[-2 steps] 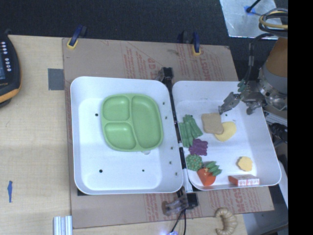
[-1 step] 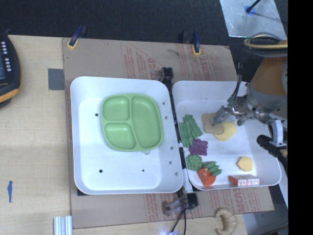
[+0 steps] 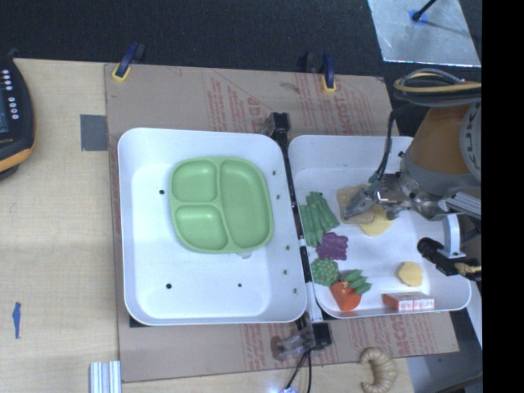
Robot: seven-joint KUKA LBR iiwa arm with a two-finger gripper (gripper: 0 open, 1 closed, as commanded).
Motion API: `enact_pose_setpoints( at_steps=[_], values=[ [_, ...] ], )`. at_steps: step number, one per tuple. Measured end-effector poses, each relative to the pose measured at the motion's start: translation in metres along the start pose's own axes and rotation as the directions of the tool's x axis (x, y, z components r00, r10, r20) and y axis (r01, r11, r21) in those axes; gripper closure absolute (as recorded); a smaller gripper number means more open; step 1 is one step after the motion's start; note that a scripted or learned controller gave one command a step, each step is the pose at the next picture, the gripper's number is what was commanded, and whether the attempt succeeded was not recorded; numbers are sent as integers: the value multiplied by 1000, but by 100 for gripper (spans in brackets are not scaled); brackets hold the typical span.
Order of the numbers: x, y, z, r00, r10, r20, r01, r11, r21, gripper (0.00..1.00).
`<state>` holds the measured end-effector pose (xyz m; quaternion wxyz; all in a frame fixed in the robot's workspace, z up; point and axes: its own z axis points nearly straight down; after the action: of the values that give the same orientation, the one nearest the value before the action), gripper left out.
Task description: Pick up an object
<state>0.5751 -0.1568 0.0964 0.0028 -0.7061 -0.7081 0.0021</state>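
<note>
My gripper reaches in from the right and hangs low over the upper middle of the right bin. It sits directly over a pale yellow flat piece and a tan piece; whether it touches either I cannot tell. To its left lie green beans, with a purple grape bunch and a broccoli floret below them. Along the bin's front are a red fruit with green leaves, a small yellow lump and a red and white box.
The left bin holds a green divided plate. A metal latch strip runs between the bins. A tan curled object lies on the cardboard in front. A pendant rests at the far left.
</note>
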Motion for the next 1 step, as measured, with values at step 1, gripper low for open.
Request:
enact_pose_setpoints(
  at_steps=[1],
  values=[
    [31, 77, 3, 1000, -6, 1, 6, 1000, -11, 0]
  ],
)
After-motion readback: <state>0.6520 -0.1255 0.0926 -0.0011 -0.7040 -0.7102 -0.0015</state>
